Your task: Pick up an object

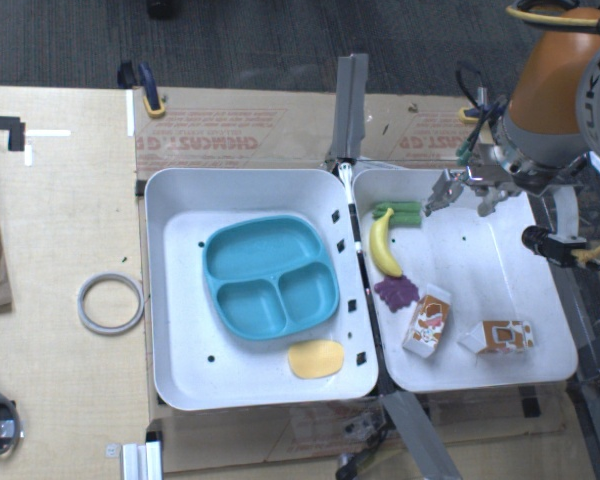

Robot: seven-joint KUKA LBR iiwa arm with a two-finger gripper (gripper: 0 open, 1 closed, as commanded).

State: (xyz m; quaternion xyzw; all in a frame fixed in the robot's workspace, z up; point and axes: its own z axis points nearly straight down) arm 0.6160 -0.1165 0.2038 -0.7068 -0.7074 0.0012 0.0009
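Banana lying in the right bin, close to its left wall, with the gripper hovering over the bin's far end.

Judging by its look, the banana is likely a light toy with a smooth, slightly slippery skin and a curved body, so taking it across the thick middle would probably be safest; it is touching a green block at its upper end and sitting just beside a purple grape bunch, which is crowding a side approach. Two small cartons are resting nearer the front, likely light and boxy. The fingers are standing apart, spread over bare bin floor, holding nothing and touching nothing visible, well right of the banana.
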